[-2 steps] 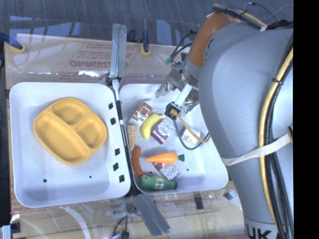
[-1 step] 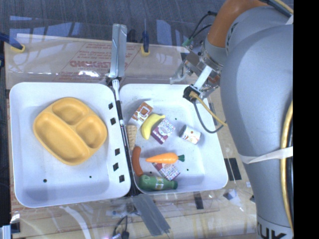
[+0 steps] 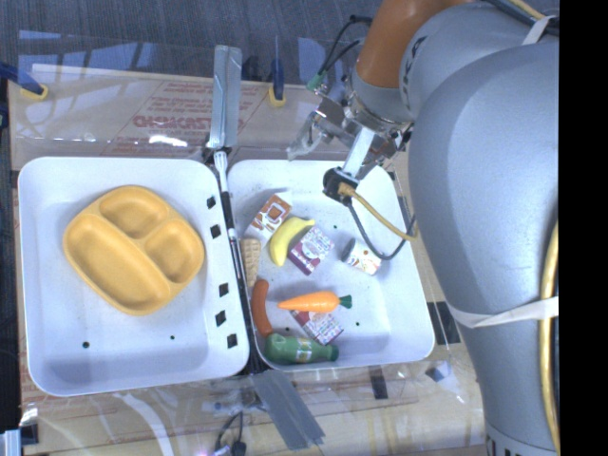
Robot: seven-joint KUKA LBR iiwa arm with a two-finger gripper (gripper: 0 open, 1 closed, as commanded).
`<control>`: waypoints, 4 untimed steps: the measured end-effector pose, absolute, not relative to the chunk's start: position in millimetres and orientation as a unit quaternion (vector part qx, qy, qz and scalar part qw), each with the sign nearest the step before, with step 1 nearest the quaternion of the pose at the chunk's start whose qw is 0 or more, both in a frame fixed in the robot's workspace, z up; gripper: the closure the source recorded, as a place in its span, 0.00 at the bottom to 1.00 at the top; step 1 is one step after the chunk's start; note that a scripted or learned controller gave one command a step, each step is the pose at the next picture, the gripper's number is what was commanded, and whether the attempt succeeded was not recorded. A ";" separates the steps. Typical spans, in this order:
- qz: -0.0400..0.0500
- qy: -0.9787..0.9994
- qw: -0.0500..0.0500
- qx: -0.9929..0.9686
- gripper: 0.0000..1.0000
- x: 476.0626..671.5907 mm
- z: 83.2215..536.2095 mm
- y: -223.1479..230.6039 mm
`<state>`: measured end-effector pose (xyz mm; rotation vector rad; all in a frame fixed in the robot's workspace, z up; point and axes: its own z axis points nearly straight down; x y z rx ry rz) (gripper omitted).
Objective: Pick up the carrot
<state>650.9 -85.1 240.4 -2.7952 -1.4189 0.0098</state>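
Observation:
The carrot (image 3: 309,302), orange with a small green top pointing right, lies on its side in the front half of the right bin (image 3: 404,297). It is apart from the gripper. The gripper (image 3: 325,142) hangs above the back rim of the right bin, well behind the carrot, below the orange band of the arm. A black part with a yellow cable (image 3: 339,185) sticks out beneath the wrist.
Around the carrot lie a banana (image 3: 288,238), a brown sausage (image 3: 259,308), a green bottle (image 3: 302,351) and small cartons (image 3: 312,250) (image 3: 324,329). A small white item (image 3: 363,260) sits to the right. The left bin (image 3: 57,350) holds a yellow divided plate (image 3: 133,247).

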 end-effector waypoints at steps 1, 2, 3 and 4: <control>0.002 -0.549 0.003 -0.836 0.00 655.9 190.7 -43.7; 0.001 -0.529 0.002 -0.848 0.00 536.1 262.4 -107.7; 0.002 -0.633 0.002 -0.774 0.00 491.1 217.3 -130.6; 0.002 -0.684 0.003 -0.730 0.00 488.5 127.4 -149.2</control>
